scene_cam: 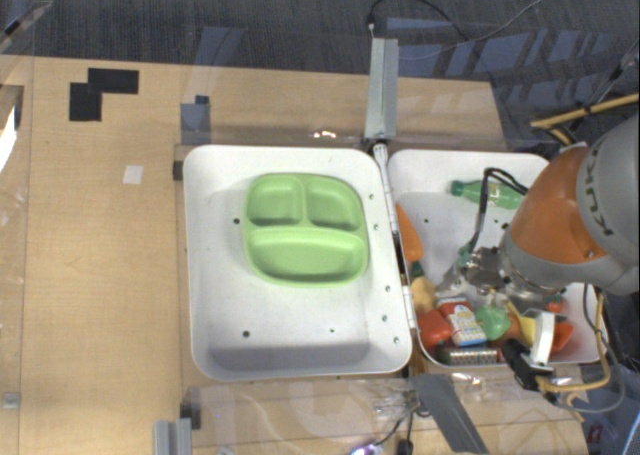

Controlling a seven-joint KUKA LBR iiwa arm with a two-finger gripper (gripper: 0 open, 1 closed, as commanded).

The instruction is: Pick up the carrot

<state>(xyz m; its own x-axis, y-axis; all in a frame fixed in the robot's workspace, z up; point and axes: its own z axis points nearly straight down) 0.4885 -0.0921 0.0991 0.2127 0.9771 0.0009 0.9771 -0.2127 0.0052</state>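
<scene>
Currently the gripper [480,278], jaw state indeterminate, hangs beside the carrot [408,233] lying against the right bin [440,168] wall.

partial letters "KU" on the arm [600,205], nothing else readable

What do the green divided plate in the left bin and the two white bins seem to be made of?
Green three-compartment plate: likely moulded plastic, matte, with uniform colour and rounded edges. Left white bin and right white bin: probably plastic or coated metal, smooth, with soft sheen and small holes in the left one.
</scene>
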